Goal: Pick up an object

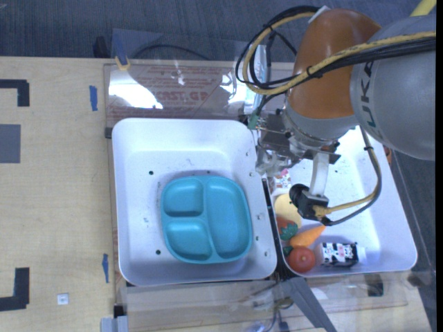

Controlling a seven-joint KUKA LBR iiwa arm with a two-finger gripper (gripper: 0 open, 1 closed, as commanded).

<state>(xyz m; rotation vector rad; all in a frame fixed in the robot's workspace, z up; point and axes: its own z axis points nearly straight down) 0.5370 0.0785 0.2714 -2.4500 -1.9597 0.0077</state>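
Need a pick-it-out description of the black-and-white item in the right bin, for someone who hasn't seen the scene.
Start at the right-hand shallow white bin, the one the grey arm hangs over. Go to its near edge, where small items cluster: a round red tomato-like toy and an orange carrot-shaped toy. Just right of them lies the small black-and-white patterned box, the only boxy, colourless piece among rounded bright ones.

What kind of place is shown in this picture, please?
Probably a robotics lab test bench, not a kitchen. A grey and orange robot arm reaches over two white bins; one bin holds a blue divided plate, the other toy food.
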